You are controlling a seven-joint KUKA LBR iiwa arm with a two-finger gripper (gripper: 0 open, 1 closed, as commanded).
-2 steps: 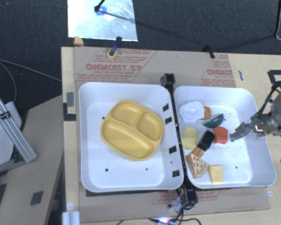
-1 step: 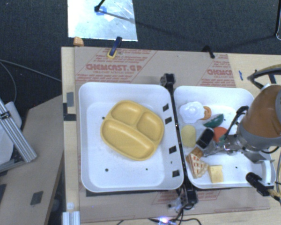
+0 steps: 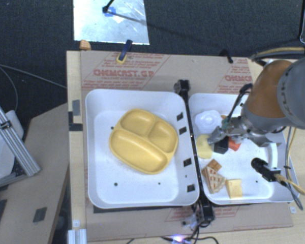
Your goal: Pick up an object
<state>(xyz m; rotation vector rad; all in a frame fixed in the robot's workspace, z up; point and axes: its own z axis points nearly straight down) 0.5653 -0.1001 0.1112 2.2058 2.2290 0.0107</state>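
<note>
1. We see the gripper low over the middle of the right bin, but we cannot tell whether it is released or clenched on anything.
2. Just beside it, against the bin's left wall, lies a yellow block, our likely target; an orange piece sits on the gripper's other side.
3. We judge the block light and perhaps soft, best pinched across its flat sides.
4. A white cup rests toward the far left corner; a waffle wedge and a cheese cube lie near the front edge.
5. The left bin carries a yellow divided plate.
</note>
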